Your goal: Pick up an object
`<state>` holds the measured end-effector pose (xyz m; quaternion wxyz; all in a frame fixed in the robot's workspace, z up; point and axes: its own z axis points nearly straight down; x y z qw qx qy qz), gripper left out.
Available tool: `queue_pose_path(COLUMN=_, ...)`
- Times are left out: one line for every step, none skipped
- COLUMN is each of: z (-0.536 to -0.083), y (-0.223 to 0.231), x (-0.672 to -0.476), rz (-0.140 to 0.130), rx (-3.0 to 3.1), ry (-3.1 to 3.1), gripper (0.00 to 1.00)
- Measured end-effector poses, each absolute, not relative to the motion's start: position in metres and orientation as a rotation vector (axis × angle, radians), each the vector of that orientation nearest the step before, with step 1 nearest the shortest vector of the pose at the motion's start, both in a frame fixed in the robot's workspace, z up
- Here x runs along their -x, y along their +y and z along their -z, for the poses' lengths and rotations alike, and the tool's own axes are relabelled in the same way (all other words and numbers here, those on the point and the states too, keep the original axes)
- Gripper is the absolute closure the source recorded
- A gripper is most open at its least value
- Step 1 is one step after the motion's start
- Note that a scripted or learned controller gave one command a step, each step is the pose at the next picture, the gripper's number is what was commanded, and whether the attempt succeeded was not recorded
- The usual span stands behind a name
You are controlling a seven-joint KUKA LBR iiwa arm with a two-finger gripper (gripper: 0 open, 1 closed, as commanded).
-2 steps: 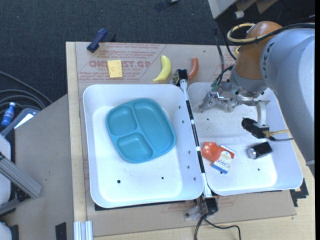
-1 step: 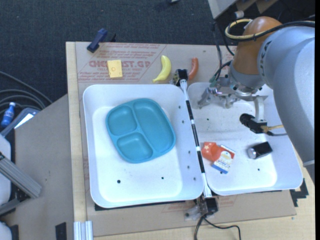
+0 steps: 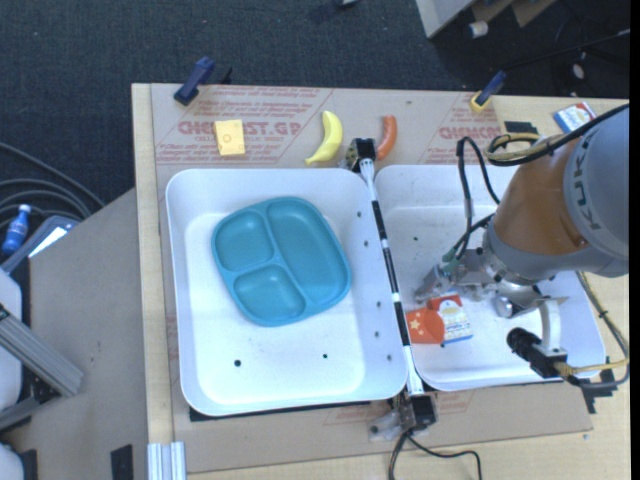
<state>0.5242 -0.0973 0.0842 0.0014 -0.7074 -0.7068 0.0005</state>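
A small red and white packet lies in the right bin, near its left wall and towards the front. My gripper reaches down into that bin just behind the packet, close over its far edge. The grey and orange arm covers the bin's right half. A blue divided plate lies flat in the middle of the left bin.
Beyond the bins, on the bench's back strip, lie a yellow banana, an orange carrot-like piece and a small yellow block. A black divider rail runs between the two bins. Clamps sit at the back edge.
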Motion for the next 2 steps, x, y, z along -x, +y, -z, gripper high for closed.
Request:
queue_pose_path(z=-0.094, y=-0.097, x=-0.524, rz=0.0, rx=2.222, ry=-2.219, gripper=1.0)
queue_pose_path(z=-0.233, y=-0.056, x=-0.479, rz=0.0, rx=2.22, ry=-2.221, gripper=1.0)
